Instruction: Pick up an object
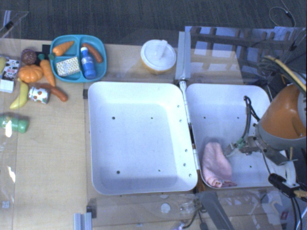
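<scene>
hovering low over the right shallow white plastic bin [225,97], the two-finger metal gripper [238,146] is sitting just beside the crumpled pink cloth [214,164]; whether it is open or closed is not possible to tell. the cloth is lying against that bin's front left corner, next to the divider. the grey arm with its orange band [284,114] is reaching in from the right. the left white bin [139,138] is sitting alongside.

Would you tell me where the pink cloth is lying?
The pink cloth lies in the right bin, at its near-left corner, just left of the gripper.
</scene>
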Controlling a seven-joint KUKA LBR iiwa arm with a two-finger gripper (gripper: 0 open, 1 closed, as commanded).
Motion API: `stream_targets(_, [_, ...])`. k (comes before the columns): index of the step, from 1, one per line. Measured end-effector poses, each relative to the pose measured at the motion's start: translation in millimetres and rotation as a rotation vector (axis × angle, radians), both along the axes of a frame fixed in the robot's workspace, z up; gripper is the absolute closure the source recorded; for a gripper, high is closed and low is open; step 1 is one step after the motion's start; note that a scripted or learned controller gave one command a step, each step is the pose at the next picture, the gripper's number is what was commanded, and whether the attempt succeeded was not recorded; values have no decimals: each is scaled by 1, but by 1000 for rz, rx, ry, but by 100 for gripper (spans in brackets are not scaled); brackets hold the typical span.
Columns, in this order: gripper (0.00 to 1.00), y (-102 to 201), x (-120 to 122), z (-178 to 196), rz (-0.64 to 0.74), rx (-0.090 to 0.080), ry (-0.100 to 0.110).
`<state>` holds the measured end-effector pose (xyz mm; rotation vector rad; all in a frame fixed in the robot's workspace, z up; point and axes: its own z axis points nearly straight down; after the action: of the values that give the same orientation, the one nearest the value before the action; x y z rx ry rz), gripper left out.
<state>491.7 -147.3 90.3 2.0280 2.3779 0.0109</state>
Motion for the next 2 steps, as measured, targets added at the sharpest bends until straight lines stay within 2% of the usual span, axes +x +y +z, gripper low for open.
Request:
stream_targets(1, [0, 25, 81, -1, -41, 4, 1])
stream_targets(2, [0, 21, 32, 0, 45, 2, 4])
